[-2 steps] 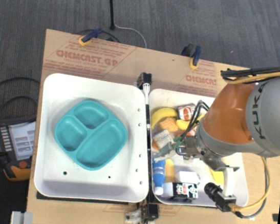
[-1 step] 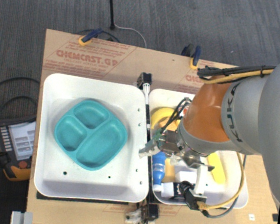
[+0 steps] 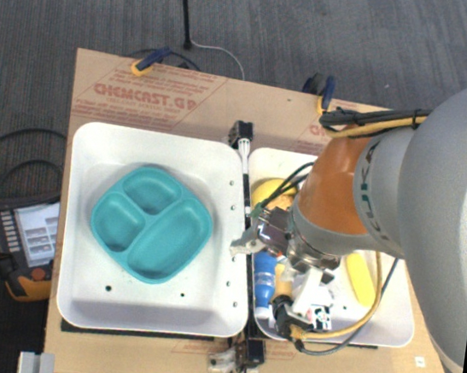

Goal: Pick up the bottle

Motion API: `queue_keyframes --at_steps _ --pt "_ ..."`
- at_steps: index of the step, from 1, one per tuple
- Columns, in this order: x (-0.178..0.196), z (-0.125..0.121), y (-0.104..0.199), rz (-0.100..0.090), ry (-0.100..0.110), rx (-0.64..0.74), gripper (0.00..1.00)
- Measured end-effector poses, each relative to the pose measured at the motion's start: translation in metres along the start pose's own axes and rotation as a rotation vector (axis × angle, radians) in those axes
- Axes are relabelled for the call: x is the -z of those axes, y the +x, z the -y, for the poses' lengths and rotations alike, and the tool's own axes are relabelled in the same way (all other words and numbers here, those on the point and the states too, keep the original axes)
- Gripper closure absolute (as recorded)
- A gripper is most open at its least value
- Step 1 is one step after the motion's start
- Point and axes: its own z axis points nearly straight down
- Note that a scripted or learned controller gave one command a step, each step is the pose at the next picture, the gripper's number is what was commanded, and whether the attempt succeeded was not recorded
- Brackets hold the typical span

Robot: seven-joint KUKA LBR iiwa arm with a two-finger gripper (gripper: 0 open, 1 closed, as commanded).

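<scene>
Bottle [image 3: 263, 279], smooth blue cylinder, lying in shallow white bin [image 3: 388, 322], beneath grey-orange arm [image 3: 336, 196], grip cannot be told

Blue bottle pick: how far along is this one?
Done: the grey arm's gripper is down in the right white bin, next to the blue plastic bottle. In hand: the approach; no grasp is visible. Left: gripping the bottle and lifting it out.
</scene>
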Motion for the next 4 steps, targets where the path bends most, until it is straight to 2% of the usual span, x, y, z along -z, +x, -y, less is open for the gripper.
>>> queue_keyframes --at_steps 1,2,3,4 --pt "0.000 0.002 0.005 0.000 0.001 -0.203 0.00" --pt "0.000 0.006 0.014 0.001 0.001 -0.472 0.00" --pt "-0.024 0.018 0.049 0.016 -0.020 -0.415 0.00" --pt "-0.015 0.015 0.037 0.036 -0.029 -0.427 1.00"
